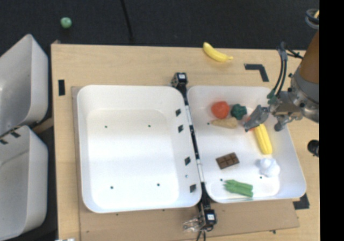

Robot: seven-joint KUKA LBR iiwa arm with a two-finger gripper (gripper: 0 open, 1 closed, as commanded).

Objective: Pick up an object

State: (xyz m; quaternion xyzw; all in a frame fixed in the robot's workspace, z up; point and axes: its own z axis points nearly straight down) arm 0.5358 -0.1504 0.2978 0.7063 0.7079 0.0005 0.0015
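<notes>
Dark floor surrounds a light wooden worktop [134,65] that carries two shallow white bins side by side. Left bin [86,127]: bare white floor. Right bin [290,178]: holds all the loose objects within my reach. A red ball [220,109] lies near the bin's far edge, with a dark green lump [238,110] just beside it on the right and a pale tan piece [224,123] just below it. A yellow corn cob [263,139] lies lengthwise toward the right wall. A brown chocolate-like block [227,161] sits near the bin's middle, a white lumpy object [267,167] rests to its right, and a green pod-shaped object [238,188] lies near the front rim. A yellow banana [217,53] rests on the bare worktop beyond the right bin; a small green ball [66,22] lies on the floor, well apart at upper left. My arm enters from the right, and my tool [267,118] hangs over the right bin, just above the top end of the corn cob and to the right of the dark green lump. Its fingers appear spread, one grey finger [255,119] slanting toward the tan piece, with nothing visibly pinched between them
</notes>
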